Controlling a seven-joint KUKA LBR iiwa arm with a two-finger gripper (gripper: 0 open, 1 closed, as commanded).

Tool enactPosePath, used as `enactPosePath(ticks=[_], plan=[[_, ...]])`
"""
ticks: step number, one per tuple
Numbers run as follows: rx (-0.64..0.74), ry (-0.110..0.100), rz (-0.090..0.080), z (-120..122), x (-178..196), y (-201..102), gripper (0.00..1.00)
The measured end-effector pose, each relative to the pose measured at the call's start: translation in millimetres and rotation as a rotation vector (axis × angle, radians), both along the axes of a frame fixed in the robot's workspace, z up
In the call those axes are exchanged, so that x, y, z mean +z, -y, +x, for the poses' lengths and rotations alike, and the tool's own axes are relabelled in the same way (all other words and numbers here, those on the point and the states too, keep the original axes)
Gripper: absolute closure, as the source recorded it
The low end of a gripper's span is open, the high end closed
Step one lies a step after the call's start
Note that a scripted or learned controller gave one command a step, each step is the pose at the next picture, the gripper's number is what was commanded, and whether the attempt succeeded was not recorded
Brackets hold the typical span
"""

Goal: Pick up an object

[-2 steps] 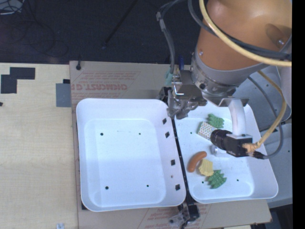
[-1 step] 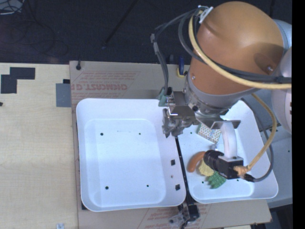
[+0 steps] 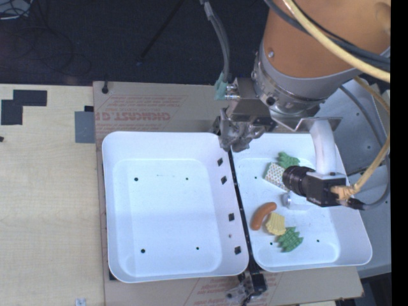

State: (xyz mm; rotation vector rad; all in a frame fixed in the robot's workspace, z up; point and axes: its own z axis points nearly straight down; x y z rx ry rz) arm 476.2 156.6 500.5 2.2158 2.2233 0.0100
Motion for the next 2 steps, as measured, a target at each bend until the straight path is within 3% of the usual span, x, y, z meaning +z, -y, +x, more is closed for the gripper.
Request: enactPosePath(ticks=[1, 2], plan=[[-0.002, -0.027, -0.010, -3, -163, -22, 1.00], [0.001, -0.003, -0.003, 110, -132, -70, 1.00]])
